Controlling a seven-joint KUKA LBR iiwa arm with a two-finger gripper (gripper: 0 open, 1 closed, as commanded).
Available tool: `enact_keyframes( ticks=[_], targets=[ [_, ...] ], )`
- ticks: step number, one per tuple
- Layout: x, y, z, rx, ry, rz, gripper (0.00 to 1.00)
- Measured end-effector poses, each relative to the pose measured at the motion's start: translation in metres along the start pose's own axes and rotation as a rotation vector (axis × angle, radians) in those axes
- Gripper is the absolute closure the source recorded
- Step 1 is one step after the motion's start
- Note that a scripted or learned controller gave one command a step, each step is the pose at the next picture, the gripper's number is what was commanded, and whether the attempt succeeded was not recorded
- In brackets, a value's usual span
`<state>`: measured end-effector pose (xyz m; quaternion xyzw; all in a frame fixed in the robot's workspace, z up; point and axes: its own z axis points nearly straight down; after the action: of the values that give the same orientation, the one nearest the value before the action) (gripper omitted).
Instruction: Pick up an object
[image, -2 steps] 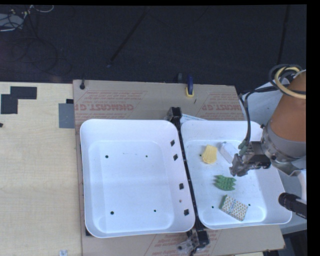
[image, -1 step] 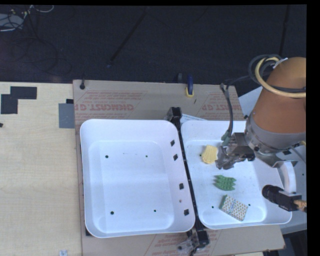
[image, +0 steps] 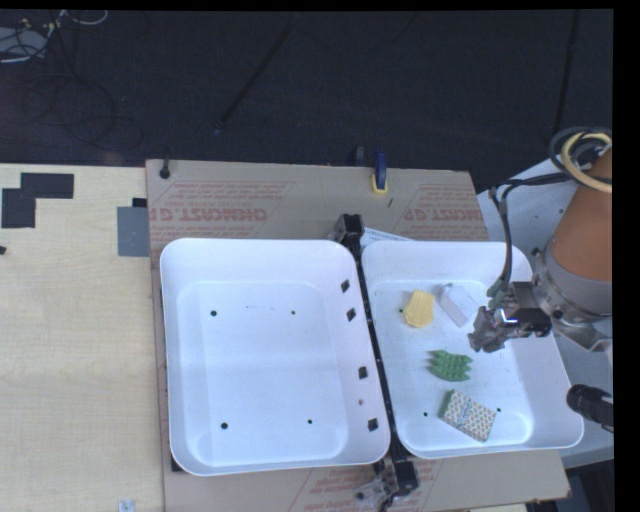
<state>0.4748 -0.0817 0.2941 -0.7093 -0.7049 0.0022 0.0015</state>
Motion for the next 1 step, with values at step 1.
enact_keyframes(
  ticks=[1],
  targets=[
    [-0.0263,0.0299,0.0103,-0.003,-0.001,-0.004,1.0]
  ],
)
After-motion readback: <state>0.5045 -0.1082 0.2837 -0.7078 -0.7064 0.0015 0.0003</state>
